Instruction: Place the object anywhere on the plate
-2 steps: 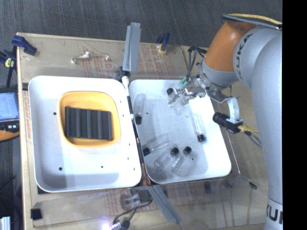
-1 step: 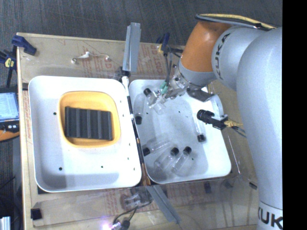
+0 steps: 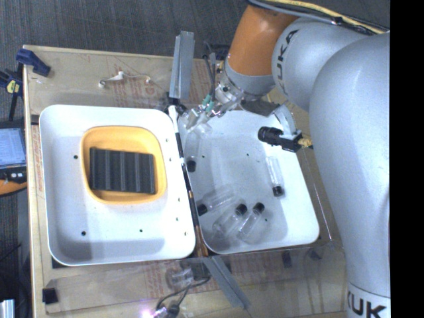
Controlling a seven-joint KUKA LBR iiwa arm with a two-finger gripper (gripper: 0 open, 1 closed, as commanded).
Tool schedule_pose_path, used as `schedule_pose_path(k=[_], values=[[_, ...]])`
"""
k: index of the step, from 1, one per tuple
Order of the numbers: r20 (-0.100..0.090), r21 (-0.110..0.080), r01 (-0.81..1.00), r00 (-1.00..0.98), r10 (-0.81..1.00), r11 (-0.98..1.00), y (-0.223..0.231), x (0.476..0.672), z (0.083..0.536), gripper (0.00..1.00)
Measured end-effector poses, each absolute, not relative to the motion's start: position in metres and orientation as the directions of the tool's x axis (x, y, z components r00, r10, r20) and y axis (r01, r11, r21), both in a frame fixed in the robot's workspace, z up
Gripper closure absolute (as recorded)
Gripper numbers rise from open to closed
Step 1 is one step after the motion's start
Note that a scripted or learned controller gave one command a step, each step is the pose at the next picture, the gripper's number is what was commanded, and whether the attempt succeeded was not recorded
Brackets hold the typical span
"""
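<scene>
Nearest the camera, several clear plastic vials with black caps (image 3: 240, 216) lie clustered at the front of my right white bin (image 3: 301, 227), one more (image 3: 274, 175) alone toward its right wall, its long axis running front to back. Left sits the yellow plate carrying a dark ribbed block (image 3: 122, 167). Farthest, my tool (image 3: 204, 114) hangs over the bin's back left corner; I cannot tell its state. The vials lie forward of it.
</scene>
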State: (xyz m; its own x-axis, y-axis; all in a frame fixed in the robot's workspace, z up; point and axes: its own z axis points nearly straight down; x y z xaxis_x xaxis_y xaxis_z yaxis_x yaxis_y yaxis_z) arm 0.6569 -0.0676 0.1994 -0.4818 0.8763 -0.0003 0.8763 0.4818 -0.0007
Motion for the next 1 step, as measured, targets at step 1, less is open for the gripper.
schedule_pose_path(k=[1], values=[[0.003, -0.004, 0.718, -0.696, 0.718, 0.696, -0.0255, 0.6467, 0.1929, 1.0]])
